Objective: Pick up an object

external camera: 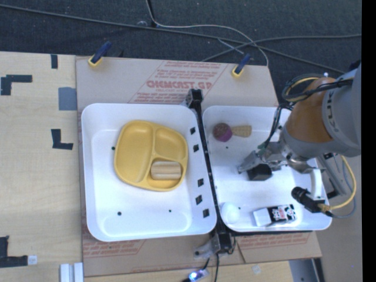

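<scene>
Table w/ cardboard sheet, two white bins. Gripper [254, 170] low in right bin [235, 184], over bare floor, nothing between fingers; how far open: can't tell. Nearest candidates: mushroom-like toy [230, 132] near back wall; small box [274, 215] and white ball [230, 212] at front. Toy prob. light, stiff, rolls; grasp across stem. Arm [320, 122] enters from right, wrist bent down. Yellow plate [138, 151] w/ bread-like piece [166, 170] in left bin [94, 175].
</scene>
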Tool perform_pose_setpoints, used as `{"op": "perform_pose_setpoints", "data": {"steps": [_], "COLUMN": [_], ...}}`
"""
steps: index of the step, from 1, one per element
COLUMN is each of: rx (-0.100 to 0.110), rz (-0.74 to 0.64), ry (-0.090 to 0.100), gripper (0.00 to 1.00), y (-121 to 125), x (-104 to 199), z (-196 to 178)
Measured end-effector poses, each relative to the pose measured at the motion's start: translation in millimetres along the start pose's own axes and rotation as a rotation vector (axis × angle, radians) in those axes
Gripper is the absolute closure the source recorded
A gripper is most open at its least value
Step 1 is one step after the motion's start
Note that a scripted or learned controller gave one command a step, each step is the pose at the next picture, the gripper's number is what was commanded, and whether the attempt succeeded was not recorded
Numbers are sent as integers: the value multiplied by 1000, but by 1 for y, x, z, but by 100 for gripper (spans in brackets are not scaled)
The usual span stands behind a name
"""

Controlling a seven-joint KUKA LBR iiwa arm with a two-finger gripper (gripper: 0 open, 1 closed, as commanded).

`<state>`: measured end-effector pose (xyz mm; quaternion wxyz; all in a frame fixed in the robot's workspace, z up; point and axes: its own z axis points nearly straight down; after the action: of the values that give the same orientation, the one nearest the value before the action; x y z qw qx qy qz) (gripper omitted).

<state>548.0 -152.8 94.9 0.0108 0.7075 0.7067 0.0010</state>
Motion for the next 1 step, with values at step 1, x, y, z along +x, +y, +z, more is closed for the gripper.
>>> {"op": "perform_pose_setpoints", "data": {"steps": [1], "rx": [-19], "rz": [0], "ry": [-7], "gripper": [100], "y": [5], "x": [-2], "z": [-18]}}
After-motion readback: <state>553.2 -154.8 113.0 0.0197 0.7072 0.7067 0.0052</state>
